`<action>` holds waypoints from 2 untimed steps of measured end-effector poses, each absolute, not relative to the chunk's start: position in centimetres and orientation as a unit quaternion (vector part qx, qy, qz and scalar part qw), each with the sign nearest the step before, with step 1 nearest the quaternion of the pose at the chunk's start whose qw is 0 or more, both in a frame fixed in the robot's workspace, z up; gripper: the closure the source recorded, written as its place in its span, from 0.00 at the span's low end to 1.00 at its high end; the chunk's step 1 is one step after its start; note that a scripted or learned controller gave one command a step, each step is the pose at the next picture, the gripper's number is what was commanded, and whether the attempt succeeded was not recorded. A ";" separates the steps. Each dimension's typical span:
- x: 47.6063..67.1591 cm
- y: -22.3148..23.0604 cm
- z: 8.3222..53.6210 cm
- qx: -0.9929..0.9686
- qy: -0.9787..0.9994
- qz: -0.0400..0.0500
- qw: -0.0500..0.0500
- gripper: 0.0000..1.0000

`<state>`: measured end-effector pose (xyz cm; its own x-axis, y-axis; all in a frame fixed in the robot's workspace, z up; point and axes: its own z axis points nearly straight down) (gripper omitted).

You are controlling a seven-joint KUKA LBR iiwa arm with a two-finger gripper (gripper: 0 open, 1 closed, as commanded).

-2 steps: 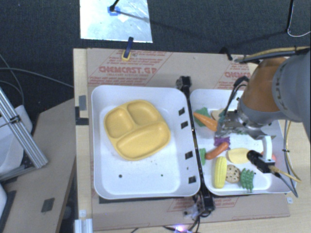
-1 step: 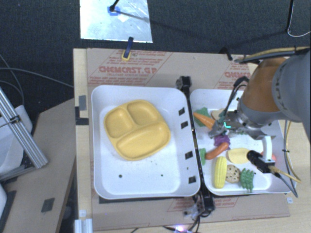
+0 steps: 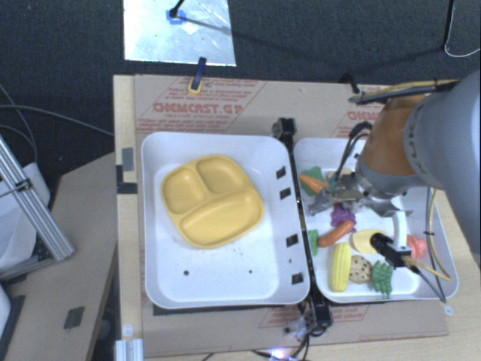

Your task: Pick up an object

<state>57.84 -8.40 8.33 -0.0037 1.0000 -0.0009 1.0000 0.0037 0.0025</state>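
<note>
Brown bench (image 3: 225, 100), two white bins (image 3: 225, 277), dark carpet (image 3: 60, 43); pincer (image 3: 322, 204) spread unclear.

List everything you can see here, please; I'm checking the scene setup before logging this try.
shallow white plastic bins: two, white, side by side on the bench
yellow divided plastic plate: one, yellow, in the left bin
toy corn cob: one, yellow, front of the right bin
toy carrot: one, orange, middle of the right bin
purple toy piece: one, purple, just behind the carrot
toy cookie: one, tan with dark spots, beside the corn
green toy vegetable: one, green, front of the right bin
brown cardboard sheet: one, brown with red print, under the bins
arm: one, grey with orange band, over the right bin
hand: one, dark, low among the toys
</note>
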 end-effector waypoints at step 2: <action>57.9 -8.5 9.6 0.706 0.708 0.002 0.002 0.00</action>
